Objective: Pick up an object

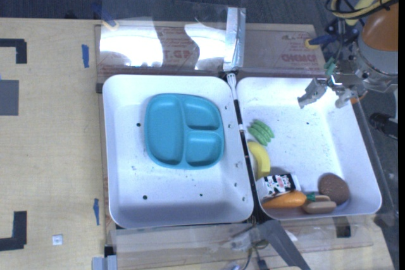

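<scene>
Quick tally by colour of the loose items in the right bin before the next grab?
Green: 1, ridged vegetable
Yellow: 1, banana
Orange: 1, carrot
Brown: 1, round cookie
Tan: 1, flat piece
Black-and-white: 1, small box
Total: 6

I see a blue divided tray (185, 129) lying in the left white bin (120, 155), with a clear plastic sheet (166, 35) behind.
</scene>
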Controlling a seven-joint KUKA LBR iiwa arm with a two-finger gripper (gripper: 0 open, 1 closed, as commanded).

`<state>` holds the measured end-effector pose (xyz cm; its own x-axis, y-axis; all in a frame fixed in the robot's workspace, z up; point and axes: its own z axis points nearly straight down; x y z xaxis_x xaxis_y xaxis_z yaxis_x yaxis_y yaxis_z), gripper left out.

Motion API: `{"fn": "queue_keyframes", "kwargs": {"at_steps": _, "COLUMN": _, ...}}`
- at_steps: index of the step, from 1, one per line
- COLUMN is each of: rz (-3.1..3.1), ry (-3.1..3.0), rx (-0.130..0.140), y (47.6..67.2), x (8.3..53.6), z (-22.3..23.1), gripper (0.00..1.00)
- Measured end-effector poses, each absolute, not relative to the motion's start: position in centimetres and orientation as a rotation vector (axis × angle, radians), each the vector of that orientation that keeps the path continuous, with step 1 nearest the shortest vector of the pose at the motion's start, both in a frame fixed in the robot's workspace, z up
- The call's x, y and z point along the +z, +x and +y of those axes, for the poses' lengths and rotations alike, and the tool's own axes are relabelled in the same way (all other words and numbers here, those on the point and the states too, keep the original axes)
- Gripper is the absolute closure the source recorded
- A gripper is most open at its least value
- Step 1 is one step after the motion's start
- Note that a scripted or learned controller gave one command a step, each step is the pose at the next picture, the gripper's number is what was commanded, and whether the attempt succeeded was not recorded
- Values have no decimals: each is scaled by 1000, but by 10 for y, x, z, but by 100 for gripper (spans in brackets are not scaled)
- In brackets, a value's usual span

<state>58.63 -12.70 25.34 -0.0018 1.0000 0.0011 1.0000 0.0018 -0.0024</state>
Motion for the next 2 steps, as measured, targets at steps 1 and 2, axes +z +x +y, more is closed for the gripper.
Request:
{"fn": "queue_keyframes", "kwargs": {"at_steps": 1, "rz": -2163, "ry": -2267, "rx": 8, "y": 527, "x": 180, "z": -62, "gripper": 0}}
{"fn": "queue_keyframes", "kwargs": {"at_steps": 2, "rz": -2102, "ry": -2331, "rx": 0, "y": 529, "x": 183, "z": 12, "gripper": 0}}
